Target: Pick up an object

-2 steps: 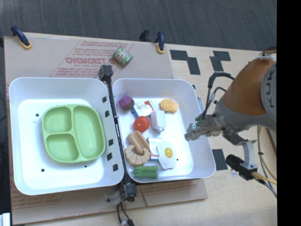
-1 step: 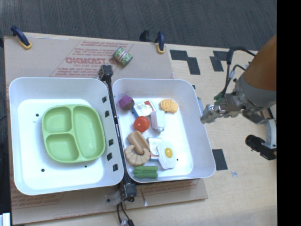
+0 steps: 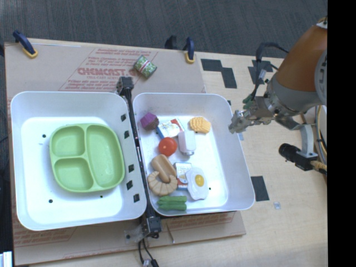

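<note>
We see the end effector (image 3: 239,121) hanging just outside the right rim of the right bin (image 3: 236,166), over the tabletop (image 3: 278,216). It is small and blurred here, so we cannot tell its state, and nothing shows in its grip.

Taking the right bin as our landmark, and going from largest to smallest: the tabletop lies beneath it and stretches off to its right. A sheet of cardboard (image 3: 67,65) with red print lies under it and reaches past its far rim. The left bin (image 3: 22,199) sits touching its left side, joined by black clips along the seam. In that left bin rests a green divided plate (image 3: 86,157).

Inside the right bin lie the toy foods, the things to be picked. A tan bread roll (image 3: 162,165) sits near the middle, with a ridged croissant (image 3: 160,186) just in front of it. A fried egg (image 3: 197,181) lies right of the croissant. A green bean pod (image 3: 172,204) lies by the near wall. An orange waffle (image 3: 200,125) sits near the far wall. A white bottle (image 3: 187,141) lies beside a red tomato (image 3: 167,146). A purple piece (image 3: 148,120) sits at the far left corner.

Beyond the far rim, on the cardboard, lies a small green can (image 3: 145,66).
</note>
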Motion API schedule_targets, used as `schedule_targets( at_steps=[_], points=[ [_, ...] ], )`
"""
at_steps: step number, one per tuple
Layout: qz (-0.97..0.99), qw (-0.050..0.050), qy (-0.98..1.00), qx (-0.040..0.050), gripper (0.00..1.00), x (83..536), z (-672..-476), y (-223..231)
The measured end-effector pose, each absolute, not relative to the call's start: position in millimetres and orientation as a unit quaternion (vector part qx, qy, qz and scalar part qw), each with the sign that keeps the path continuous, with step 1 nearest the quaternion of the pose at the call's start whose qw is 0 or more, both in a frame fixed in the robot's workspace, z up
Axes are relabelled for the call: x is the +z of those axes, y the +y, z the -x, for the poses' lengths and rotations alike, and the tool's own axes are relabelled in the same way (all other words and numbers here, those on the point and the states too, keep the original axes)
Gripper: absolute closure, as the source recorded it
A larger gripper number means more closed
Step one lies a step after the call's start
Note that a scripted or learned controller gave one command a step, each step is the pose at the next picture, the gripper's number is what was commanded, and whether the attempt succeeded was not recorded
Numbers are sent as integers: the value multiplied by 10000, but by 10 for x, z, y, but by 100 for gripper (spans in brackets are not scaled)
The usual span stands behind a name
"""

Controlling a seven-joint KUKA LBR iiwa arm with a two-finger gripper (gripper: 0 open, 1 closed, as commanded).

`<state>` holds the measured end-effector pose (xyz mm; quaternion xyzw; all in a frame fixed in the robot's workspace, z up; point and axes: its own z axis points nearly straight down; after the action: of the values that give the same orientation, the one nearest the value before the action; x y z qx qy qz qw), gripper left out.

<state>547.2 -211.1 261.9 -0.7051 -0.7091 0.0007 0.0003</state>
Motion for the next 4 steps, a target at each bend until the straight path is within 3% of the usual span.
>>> schedule_targets(
  at_steps=[1,2,3,4],
  points=[
    [7044,20,-7098,12,100,1857,-5672,-2100],
    [7050,-2,-7092,-4,100,2614,-5667,-1523],
    [7047,19,-7095,15,100,1779,-5907,-1379],
    [7048,11,-7094,9,100,2232,-5226,-1058]
  ],
)
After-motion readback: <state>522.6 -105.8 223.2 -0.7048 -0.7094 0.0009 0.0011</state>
